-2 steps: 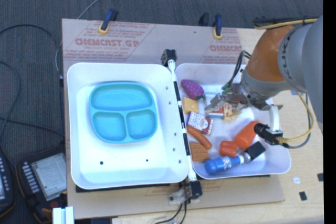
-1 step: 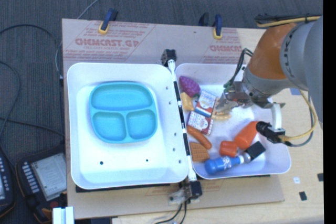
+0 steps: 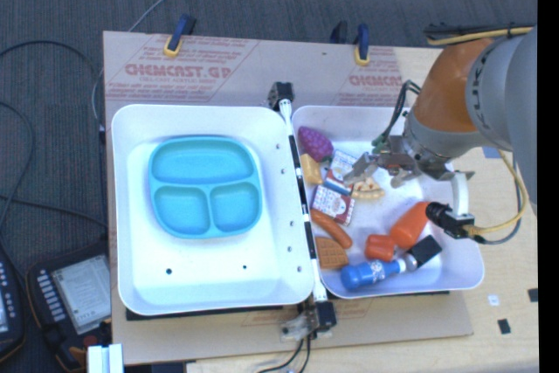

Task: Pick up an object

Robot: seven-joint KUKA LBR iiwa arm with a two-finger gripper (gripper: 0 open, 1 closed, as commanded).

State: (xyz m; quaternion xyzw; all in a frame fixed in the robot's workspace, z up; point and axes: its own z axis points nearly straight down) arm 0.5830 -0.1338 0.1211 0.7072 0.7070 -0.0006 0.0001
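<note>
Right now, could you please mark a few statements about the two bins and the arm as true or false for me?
1. The blue divided plate lies in the left bin. True.
2. The orange bottle sits on the blue divided plate. False: it lies in the right bin.
3. The gripper is over the right bin. True.
4. The purple grapes lie at the near end of the right bin. False: they are at its far left corner.
5. The blue bottle lies near the front wall of the right bin. True.
</note>
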